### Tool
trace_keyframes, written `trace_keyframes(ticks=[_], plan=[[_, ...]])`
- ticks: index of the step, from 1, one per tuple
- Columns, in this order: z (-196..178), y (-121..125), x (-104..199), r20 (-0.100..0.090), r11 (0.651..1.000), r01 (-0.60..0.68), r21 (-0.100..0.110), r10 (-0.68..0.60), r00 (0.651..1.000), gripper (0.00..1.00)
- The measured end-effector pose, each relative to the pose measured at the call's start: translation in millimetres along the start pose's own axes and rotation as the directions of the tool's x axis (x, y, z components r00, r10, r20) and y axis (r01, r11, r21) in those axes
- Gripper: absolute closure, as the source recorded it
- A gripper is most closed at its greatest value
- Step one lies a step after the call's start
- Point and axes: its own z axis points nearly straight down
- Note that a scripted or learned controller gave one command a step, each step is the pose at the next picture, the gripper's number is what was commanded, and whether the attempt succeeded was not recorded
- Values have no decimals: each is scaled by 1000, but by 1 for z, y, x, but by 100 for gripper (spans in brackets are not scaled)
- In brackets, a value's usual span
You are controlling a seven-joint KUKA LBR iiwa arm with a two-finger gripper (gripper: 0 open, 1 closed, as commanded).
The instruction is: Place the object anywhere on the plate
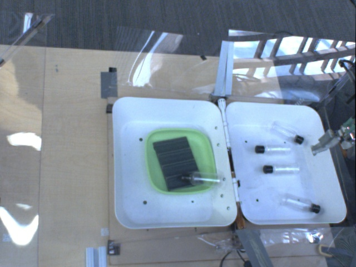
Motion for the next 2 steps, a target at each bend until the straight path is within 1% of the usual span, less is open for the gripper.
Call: trace_keyframes(ticks=[1, 2], plan=[[-1, -1, -2, -1, 997, -75, 1, 75, 997, 0], [-12, -1, -1, -1, 990, -141, 2, 141, 990, 0]])
